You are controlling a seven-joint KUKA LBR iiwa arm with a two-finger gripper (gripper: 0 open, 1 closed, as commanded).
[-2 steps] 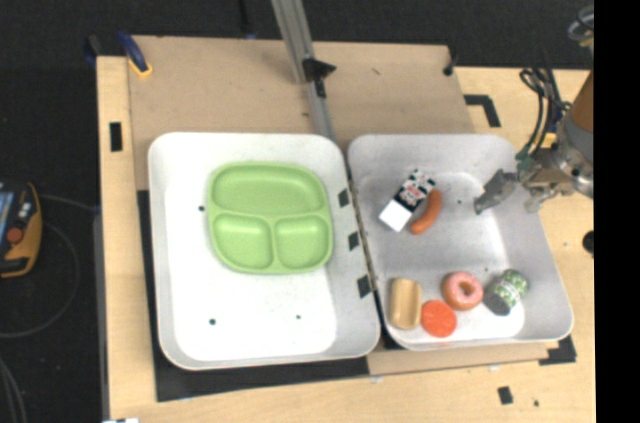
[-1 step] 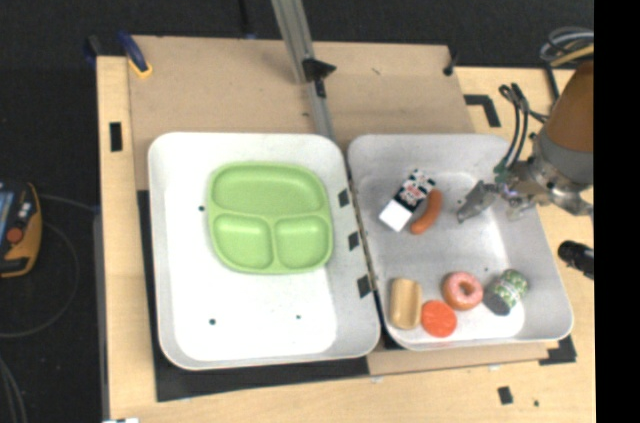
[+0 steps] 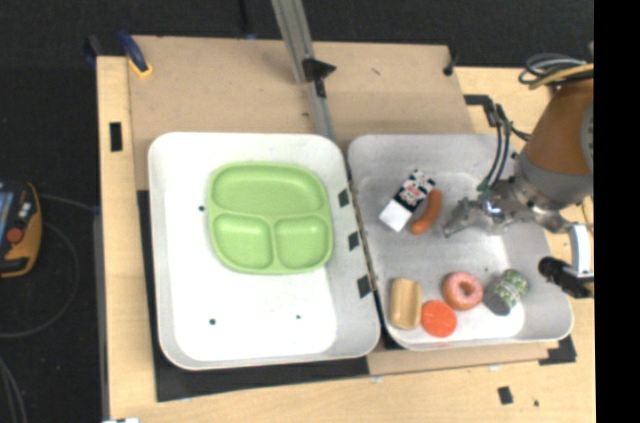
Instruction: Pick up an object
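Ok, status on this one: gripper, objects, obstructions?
Gripper low in right bin, nothing visibly held. Sausage just left of it, untouched. Donut close below.

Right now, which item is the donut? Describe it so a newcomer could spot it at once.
Find the right-hand white bin, where the gripper is. Along its near edge sits a row of small items; the donut is the pink ring with a hole, between the round orange-red piece and the green-grey lump.
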